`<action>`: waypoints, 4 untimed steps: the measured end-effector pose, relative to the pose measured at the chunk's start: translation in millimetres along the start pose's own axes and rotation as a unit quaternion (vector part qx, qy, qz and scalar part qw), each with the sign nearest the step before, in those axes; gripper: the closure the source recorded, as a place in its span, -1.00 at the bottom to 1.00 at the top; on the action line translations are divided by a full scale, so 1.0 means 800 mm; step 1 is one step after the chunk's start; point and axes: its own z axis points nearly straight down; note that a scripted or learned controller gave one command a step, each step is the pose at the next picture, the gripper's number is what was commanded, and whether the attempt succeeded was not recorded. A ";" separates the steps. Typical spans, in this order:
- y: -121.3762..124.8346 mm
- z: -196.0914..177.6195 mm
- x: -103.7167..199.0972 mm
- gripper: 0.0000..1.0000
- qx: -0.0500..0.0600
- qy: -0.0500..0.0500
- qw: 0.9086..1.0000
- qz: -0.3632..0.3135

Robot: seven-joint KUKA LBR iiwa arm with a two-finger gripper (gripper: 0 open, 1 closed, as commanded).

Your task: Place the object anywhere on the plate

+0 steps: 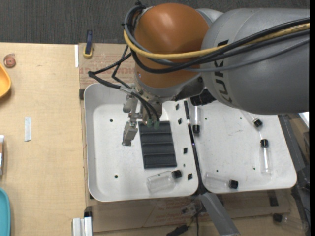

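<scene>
Arm (197, 48) overhangs left bin (98, 181) holding ribbed black plate (158, 146).

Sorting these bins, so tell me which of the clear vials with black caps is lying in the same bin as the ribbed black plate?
The clear plastic vial with a black cap just below the ribbed black plate, in the left white bin. All the other vials lie in the right bin.

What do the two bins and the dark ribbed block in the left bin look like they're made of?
Bins: probably matte white moulded plastic, with rounded rims and scuff marks. Dark ribbed block: probably black plastic or rubber, dull with parallel grooves; the look leaves it open.
</scene>
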 end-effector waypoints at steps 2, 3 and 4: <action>-0.002 -0.010 -0.003 -1.00 0.000 0.000 1.000 0.003; -0.004 -0.021 -0.005 1.00 -0.001 -0.001 1.000 0.006; 0.012 0.072 -0.071 1.00 0.000 0.000 0.995 -0.100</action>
